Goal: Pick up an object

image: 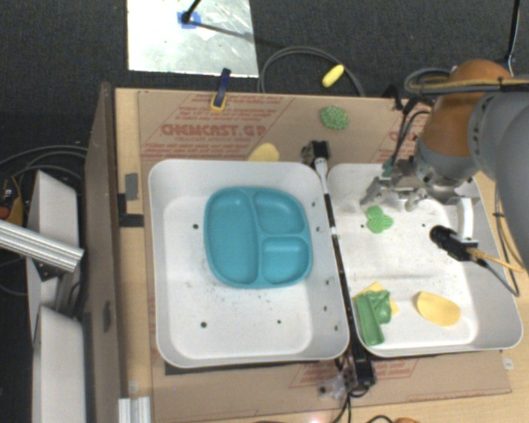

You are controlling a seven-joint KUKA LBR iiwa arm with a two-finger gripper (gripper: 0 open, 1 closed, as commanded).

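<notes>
Pincer just beside the small green piece

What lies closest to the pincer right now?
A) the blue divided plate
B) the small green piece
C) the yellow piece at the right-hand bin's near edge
B: the small green piece lies right beside the pincer, while the yellow piece and the blue plate lie well away from it.

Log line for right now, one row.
gripper: over right bin, beside small green piece | hold: none seen | also in bin: green toy, yellow piece | left bin: blue tray
</notes>
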